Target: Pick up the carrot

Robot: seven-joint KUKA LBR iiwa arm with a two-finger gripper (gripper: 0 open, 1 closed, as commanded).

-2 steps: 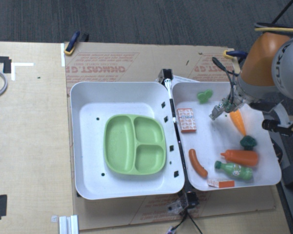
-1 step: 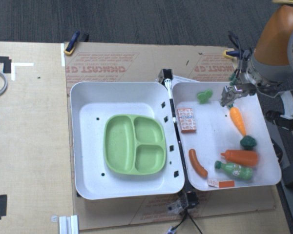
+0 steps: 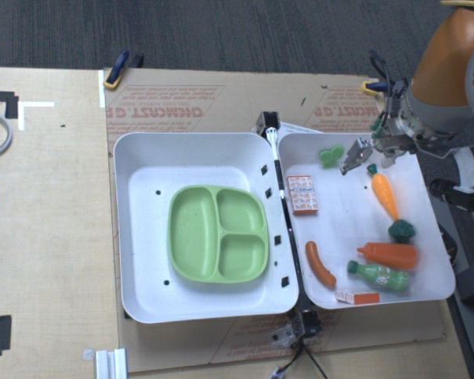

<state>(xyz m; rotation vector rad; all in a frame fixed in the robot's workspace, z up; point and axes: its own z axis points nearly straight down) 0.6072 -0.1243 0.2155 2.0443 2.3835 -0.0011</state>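
Carrot is what we find in the right bin, lying on the white floor near the bin's right wall, its orange body running slantwise with the small green top at the upper end. We see the gripper just up and left of that green top, at the bin's upper edge, its metal fingers spread apart with nothing between them; the view is fuzzy there, so we take them as probably parted rather than shut. A small green toy sits just left of the gripper. Lower down, a dark green lump lies just beyond the carrot's tip, and below it an orange bottle lies on its side above a green bottle. A red and white box rests near the bin's left wall, a sausage lower on that side, and a flat red and white packet at the bottom edge. In the left bin we see a green divided tray.
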